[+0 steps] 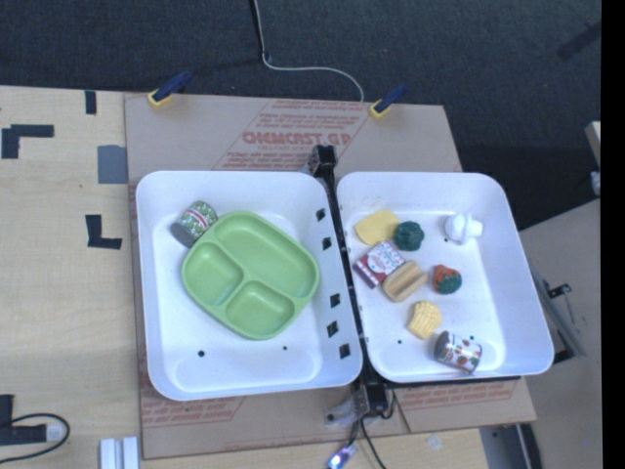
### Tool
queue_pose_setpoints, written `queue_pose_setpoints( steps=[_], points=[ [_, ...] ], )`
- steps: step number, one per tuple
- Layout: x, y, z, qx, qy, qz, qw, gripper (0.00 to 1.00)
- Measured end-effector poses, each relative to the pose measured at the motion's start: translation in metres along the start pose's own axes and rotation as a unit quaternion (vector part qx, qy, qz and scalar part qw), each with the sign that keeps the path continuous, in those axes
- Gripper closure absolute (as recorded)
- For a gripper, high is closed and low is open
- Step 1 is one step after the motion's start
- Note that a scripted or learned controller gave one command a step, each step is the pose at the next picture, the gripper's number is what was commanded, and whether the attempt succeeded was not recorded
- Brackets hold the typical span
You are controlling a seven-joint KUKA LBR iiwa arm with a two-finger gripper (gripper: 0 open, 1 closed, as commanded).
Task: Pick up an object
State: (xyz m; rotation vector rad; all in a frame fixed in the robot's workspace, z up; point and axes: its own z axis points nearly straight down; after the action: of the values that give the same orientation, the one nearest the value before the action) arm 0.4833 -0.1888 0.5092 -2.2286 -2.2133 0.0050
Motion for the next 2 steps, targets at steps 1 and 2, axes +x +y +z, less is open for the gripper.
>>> queue_pose_setpoints(
  steps=[1,2],
  points=[
    [0.06,0.001,-0.025,-0.003,0.001,-0.007,1.0,1.0],
    [-0.023,0.0,0.018,0.001,0.0,0.0,1.0,1.0]
  ],
)
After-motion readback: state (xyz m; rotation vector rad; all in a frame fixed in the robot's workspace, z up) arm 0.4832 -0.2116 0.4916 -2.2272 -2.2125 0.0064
